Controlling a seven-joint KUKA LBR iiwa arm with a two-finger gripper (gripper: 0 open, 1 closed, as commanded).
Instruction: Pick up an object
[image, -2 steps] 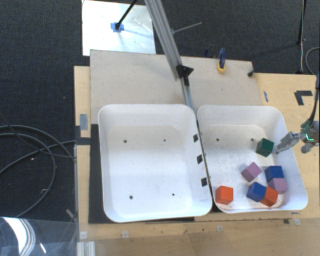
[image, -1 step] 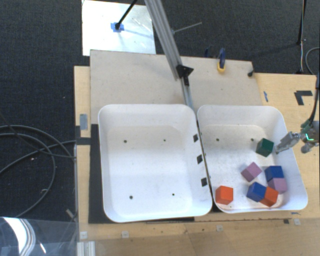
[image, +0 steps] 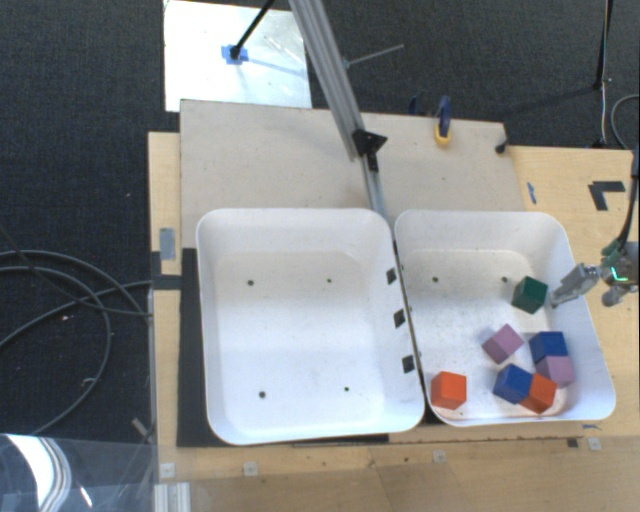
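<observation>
Green block (image: 529, 294) just beside the claw (image: 570, 288) — right bin (image: 470, 232).

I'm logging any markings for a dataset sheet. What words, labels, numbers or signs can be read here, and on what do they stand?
No readable text.
The bench carries a black angle mark near its right edge, a sign without letters.
The blocks, such as the green block, show plain faces.

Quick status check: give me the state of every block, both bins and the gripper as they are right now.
Green block: on right bin floor, beside gripper.
Orange block: alone, near divider.
Lilac block: tilted, apart.
Blue block: touching purple block.
Second blue block: against second orange block.
Right bin: holds all blocks.
Left bin: upright.
Gripper: at right rim, holding nothing visible.
</observation>
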